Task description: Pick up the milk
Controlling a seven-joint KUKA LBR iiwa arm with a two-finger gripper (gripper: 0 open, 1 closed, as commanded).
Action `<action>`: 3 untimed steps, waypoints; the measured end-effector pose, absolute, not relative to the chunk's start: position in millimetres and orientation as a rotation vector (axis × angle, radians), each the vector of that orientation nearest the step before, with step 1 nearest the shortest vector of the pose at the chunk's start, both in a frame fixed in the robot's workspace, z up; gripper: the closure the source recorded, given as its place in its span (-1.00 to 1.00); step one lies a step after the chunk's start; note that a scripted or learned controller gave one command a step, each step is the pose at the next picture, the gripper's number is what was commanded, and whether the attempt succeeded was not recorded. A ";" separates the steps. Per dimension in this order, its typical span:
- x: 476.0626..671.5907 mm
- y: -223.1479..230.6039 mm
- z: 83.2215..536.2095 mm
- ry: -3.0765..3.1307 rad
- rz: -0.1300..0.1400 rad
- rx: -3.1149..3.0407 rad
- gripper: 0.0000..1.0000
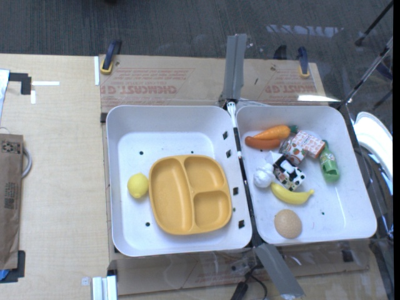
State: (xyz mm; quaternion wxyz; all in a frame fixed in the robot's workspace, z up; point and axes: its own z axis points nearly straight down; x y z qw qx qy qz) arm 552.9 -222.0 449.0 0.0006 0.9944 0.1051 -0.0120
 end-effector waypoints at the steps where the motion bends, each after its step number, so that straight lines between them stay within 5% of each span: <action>1: 604.1 -192.6 437.4 0.321 -0.013 3.125 1.00; 2: 606.2 -192.0 442.3 0.329 -0.026 3.124 1.00; 3: 595.2 -176.5 370.0 0.370 -0.012 3.120 1.00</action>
